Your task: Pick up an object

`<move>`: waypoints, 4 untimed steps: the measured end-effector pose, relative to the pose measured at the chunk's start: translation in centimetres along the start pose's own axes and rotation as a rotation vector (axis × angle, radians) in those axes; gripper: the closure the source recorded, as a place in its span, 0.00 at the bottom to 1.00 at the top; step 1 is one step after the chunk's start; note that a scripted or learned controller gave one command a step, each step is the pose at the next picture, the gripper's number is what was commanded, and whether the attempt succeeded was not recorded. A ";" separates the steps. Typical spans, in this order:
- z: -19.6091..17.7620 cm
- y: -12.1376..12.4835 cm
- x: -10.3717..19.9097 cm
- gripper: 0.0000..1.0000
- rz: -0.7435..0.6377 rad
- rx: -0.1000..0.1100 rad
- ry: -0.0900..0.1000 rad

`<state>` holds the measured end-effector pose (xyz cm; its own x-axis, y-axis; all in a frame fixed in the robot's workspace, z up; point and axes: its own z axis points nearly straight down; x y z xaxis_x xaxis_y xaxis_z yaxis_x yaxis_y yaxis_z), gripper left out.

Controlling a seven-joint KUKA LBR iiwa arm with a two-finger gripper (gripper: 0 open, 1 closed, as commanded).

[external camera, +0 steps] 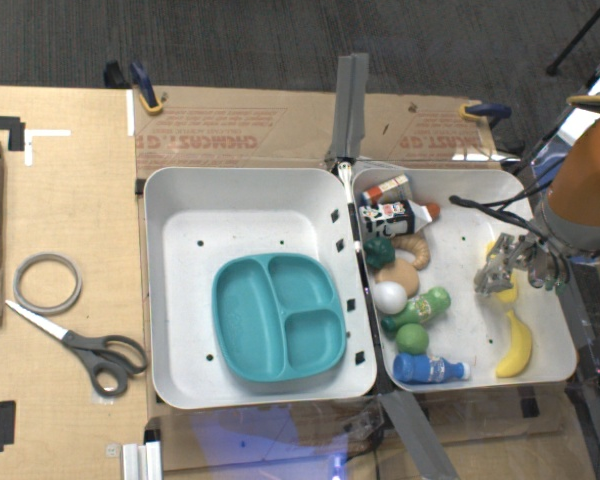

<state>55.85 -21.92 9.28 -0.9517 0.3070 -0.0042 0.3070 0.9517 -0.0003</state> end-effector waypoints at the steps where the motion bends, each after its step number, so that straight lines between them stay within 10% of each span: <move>1: 0.1 2.0 8.3 1.00 0.090 -0.001 0.004; 3: 0.1 7.8 9.8 1.00 1.025 0.003 0.003; 4: 0.1 7.7 9.8 0.00 1.026 0.003 0.003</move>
<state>48.94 -11.57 9.15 -0.2302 0.9731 -0.0018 0.9731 0.2302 -0.0008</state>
